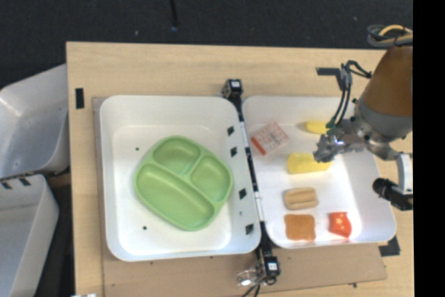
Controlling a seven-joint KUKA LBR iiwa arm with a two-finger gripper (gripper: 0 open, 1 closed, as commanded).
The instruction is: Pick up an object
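A yellow wedge-shaped block (pixel 304 163) lies mid-right in the right bin (pixel 361 236), touching the gripper (pixel 325 152). Finger state: cannot tell. A red-and-white packet (pixel 268 138) nearby has unreadable print.

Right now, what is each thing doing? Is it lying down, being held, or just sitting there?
Green tray: lying flat in the left bin, nothing on it.
Wrapper: lying loose in the right bin.
Yellow block: on the bin floor, pincer right at its edge.
Banana: lying flat, partly hidden by the arm.
Hot dog: lying flat, untouched.
Toast: lying flat.
Red piece: sitting untouched.
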